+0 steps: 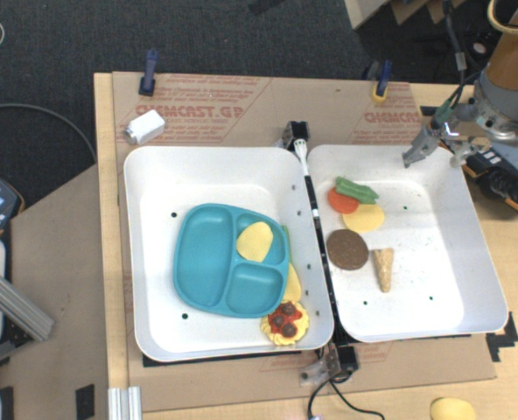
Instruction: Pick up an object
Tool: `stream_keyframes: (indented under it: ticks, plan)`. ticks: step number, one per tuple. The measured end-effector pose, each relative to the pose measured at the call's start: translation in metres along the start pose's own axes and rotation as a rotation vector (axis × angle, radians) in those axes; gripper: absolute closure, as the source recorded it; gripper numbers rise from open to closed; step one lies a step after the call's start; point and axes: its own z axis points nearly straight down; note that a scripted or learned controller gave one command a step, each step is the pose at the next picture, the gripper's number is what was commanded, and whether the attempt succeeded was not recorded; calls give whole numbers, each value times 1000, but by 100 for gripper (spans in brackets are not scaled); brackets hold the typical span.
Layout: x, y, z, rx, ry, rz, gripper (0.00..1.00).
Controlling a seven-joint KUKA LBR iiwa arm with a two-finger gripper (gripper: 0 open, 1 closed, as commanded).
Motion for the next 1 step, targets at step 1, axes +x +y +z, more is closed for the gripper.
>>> stream_keyframes:
  ticks: [1]
  plan:
    - [10,-50,-115,-13,-4,1,0]
